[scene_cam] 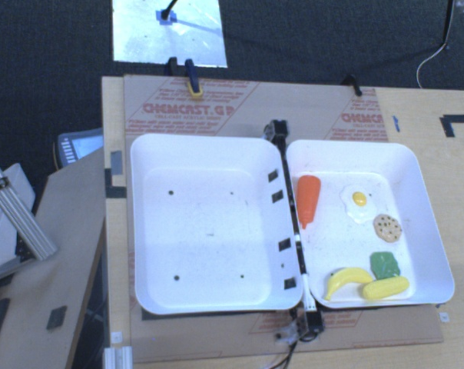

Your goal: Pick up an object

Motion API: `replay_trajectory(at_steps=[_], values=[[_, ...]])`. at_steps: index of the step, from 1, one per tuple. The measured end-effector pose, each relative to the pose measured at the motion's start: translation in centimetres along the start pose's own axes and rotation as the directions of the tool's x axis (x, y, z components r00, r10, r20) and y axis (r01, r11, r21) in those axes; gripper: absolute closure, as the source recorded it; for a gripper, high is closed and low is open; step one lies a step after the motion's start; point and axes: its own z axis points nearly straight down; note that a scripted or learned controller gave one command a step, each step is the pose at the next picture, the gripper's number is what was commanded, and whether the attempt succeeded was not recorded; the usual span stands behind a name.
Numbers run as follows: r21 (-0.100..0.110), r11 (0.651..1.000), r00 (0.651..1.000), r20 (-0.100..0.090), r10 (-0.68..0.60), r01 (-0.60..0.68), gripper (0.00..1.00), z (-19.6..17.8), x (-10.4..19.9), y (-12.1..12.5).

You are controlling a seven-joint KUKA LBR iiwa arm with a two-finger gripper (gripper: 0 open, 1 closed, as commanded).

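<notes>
The right bin point(424, 198) holds several toy foods. An orange carrot point(306, 199) lies along its left side, pointing toward the front. A fried egg point(359, 202) rests near the middle, with a round cookie point(386, 227) just right of and below it. Near the front wall sit a green pepper piece point(384, 264), a yellow banana point(344, 280) and a yellow corn-like piece point(386, 287), close together and touching or nearly so.
The left bin point(140, 206) stands beside the right one, joined by black clips along the shared wall point(282, 198). Both rest on a cardboard sheet point(217, 106) on the wooden bench. A metal plate point(169, 20) lies at the back; an aluminium rail point(17, 214) stands left.
</notes>
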Motion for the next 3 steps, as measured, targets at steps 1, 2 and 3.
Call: replay_trajectory(at_steps=[1,2,3], values=[[-0.004,1.000,1.000,0.002,-0.004,0.004,1.00,-1.1,0.0,0.1],[-0.007,1.000,1.000,0.003,-0.008,0.008,1.00,-2.3,0.1,0.1],[-0.011,1.000,1.000,0.005,-0.012,0.012,1.00,-3.5,0.1,0.2]])
